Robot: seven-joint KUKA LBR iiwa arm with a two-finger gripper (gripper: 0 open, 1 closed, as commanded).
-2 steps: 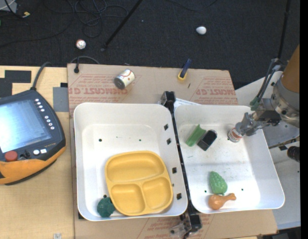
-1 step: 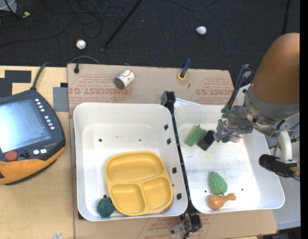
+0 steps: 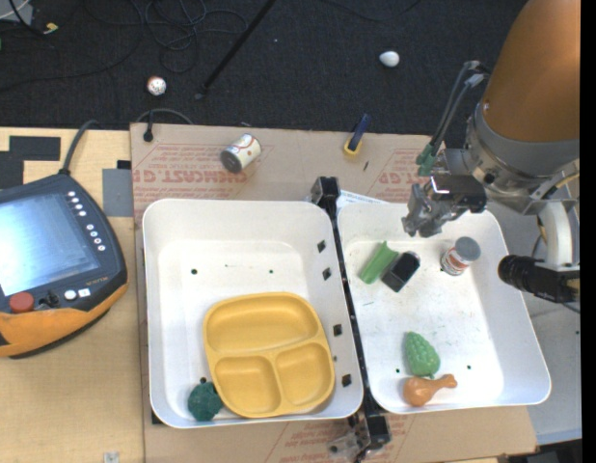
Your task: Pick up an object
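My gripper (image 3: 420,222) hangs over the far part of the right bin (image 3: 515,292), above and just right of a green block (image 3: 377,261) and a black block (image 3: 401,271) that lie side by side. A small can with a red band (image 3: 459,256) stands to the gripper's right. Nearer the front of that bin lie a bumpy green piece (image 3: 421,352) and an orange drumstick-shaped toy (image 3: 429,388). Nothing shows between the fingers.
The left bin (image 3: 173,258) holds a yellow divided tray (image 3: 269,355) and a dark green lump (image 3: 204,401) at its front left. A small can (image 3: 241,151) and a blue-yellow tool (image 3: 356,136) lie on the cardboard behind the bins. A teach pendant (image 3: 47,258) sits at the left.
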